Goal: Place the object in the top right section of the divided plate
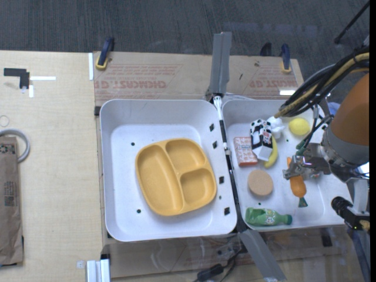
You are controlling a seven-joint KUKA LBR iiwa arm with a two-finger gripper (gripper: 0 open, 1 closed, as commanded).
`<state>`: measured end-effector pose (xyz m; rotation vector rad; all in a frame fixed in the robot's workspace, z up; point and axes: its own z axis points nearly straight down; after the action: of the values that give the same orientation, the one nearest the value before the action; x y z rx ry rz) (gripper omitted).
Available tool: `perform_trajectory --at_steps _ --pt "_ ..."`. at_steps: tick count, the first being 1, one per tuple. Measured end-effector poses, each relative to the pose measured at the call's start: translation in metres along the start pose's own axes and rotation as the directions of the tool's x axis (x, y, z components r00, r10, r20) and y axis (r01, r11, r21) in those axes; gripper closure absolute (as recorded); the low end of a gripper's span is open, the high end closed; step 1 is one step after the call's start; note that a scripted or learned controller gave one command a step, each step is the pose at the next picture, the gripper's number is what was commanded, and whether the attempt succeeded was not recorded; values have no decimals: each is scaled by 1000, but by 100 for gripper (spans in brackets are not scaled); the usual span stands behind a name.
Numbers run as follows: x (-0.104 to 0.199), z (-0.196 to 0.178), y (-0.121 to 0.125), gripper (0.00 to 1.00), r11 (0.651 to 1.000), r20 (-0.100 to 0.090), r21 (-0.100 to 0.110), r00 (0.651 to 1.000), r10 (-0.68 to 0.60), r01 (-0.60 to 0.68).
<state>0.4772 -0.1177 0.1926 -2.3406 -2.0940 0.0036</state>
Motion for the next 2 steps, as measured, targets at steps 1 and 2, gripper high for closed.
perform_trajectory --at_steps 1,2 --pt "24 90 -3 100 997 0 1 997 -79 79" --pt "132 2 -15 100 984 1 2 984 -178 178"
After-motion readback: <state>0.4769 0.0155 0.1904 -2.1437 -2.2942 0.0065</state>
